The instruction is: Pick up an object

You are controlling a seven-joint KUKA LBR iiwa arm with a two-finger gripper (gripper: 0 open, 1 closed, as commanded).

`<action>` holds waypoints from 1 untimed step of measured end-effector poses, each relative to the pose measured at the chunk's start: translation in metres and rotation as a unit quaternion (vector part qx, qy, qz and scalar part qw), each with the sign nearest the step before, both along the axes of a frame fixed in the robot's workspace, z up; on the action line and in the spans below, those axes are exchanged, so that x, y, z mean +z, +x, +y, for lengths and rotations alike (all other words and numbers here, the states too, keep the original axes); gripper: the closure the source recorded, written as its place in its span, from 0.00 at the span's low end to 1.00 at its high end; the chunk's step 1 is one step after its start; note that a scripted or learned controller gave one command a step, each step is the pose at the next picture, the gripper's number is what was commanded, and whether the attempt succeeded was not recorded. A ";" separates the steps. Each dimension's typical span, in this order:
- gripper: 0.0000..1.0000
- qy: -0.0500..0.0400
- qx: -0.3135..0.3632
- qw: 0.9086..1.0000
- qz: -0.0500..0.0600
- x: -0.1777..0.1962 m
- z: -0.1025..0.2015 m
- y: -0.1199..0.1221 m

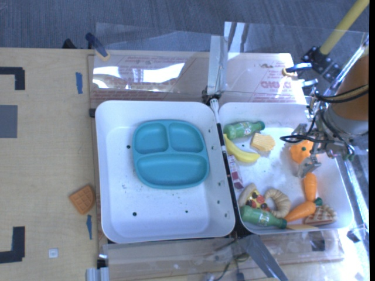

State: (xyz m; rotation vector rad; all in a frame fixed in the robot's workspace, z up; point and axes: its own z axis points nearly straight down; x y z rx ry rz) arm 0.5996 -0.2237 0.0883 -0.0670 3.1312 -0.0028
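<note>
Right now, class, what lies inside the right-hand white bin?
The right bin holds two green bottles, a banana, cheese, an orange, carrots and pastries. The gripper covers whatever lies beneath it.

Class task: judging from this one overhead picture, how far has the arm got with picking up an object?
Done: the end effector is down in the right bin, beside the orange fruit. In hand: nothing visibly; whether it grips anything cannot be told. Left: grasp and lift. The banana, cheese wedge and carrot all lie on the bin floor.
</note>
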 end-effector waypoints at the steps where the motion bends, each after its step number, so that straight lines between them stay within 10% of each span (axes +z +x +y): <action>1: 0.00 0.000 -0.017 1.000 0.000 0.001 0.000 -0.066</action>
